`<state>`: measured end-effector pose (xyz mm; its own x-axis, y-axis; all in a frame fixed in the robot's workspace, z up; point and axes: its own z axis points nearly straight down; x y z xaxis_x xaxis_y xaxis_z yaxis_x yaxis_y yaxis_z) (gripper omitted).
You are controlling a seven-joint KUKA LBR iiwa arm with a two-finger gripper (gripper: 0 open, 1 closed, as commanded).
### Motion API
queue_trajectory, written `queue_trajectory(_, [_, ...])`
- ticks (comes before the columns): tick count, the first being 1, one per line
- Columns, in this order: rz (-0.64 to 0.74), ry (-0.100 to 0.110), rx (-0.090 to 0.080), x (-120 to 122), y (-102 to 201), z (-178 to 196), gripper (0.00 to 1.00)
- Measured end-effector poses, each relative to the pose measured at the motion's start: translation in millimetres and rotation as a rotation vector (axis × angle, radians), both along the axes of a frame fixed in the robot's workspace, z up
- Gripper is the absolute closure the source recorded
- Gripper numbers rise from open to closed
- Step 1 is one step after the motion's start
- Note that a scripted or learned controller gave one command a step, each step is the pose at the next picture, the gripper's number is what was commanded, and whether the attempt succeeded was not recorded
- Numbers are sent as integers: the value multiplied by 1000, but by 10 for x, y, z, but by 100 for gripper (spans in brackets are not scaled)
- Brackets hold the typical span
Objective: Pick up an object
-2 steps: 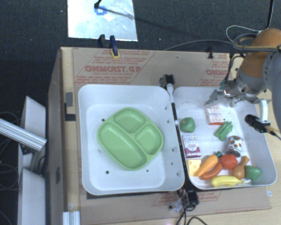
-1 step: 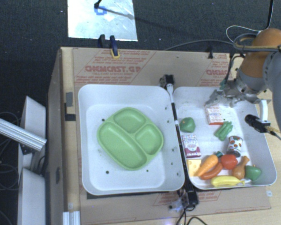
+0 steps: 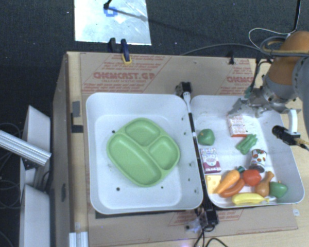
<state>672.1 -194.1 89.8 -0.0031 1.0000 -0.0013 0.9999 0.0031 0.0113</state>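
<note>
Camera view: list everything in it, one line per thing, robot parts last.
Bins: two, white, side by side on the bench.
Divided plate: one, light green, in the left bin.
Round toy: one, green, right bin near the divider.
Small cartons: two, white and red, right bin.
Bean pod: one, green, right bin.
Carrot: one, orange, right bin front.
Tomato: one, red, beside the carrot.
Banana: one, yellow, front edge.
Clamp: one, blue and yellow, bench back edge.
Arm: one, grey and orange, right.
Pincer: one, over the right bin's back.

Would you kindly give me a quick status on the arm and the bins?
Gripper over right bin's far edge, nothing seen held. Toy food untouched. Green plate alone in left bin.
</note>
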Motion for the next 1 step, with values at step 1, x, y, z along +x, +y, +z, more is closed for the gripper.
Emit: queue_trajectory(1, [1, 0, -2, -1, 7, 0, 0])
